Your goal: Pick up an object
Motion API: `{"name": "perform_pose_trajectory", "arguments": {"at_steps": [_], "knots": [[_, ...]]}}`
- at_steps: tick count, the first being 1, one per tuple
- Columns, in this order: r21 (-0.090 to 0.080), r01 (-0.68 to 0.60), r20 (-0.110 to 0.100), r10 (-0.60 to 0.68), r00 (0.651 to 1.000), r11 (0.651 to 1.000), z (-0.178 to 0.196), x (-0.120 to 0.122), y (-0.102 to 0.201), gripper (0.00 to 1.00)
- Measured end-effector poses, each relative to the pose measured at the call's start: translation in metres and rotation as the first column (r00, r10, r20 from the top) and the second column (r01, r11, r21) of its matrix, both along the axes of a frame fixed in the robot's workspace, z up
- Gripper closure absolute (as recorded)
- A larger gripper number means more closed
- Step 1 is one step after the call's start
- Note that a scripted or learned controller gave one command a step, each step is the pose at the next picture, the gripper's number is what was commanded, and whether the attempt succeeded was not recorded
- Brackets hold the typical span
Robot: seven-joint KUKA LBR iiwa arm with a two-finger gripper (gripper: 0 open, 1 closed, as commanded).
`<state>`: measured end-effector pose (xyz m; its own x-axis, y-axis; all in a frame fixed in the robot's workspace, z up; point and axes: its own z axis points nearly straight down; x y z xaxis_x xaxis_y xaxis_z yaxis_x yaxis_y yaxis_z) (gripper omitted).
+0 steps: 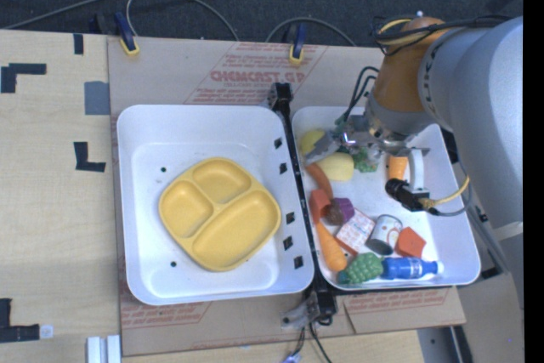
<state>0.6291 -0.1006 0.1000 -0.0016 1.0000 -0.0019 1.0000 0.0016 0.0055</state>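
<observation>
Toys: I see a heap of small plastic toys in the right bin (463, 263), right where my pincer is.
Left bin: the left bin (136, 183) is white, shallow and smooth, with rounded corners.
Yellow plate: a yellow plate (219, 212) lies in the left bin. It looks like shiny plastic and has three dips in it.
Carrot: a long orange carrot (329, 244) lies by the right bin's left wall.
Purple toy: a small lumpy purple toy (341, 209) sits just beside the carrot.
Yellow ball: a round, smooth yellow ball (339, 167) lies right under my pincer.
Pincer: my pincer (333, 142) is low over the back of the right bin. Its metal fingers look a little apart. I see nothing held between them.
Blue bottle: a blue bottle (408, 269) lies on its side at the front.
Arm: my grey arm (476, 89) reaches in from the right.
</observation>
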Motion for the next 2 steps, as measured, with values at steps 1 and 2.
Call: {"name": "perform_pose_trajectory", "arguments": {"at_steps": [1, 2], "knots": [[0.003, 0.007, -0.033, -0.006, 0.999, 1.0, -0.012, 0.036, -0.011, 0.0], [0.002, -0.002, 0.002, 0.002, 1.0, 1.0, -0.01, 0.043, -0.025, 0.0]]}}
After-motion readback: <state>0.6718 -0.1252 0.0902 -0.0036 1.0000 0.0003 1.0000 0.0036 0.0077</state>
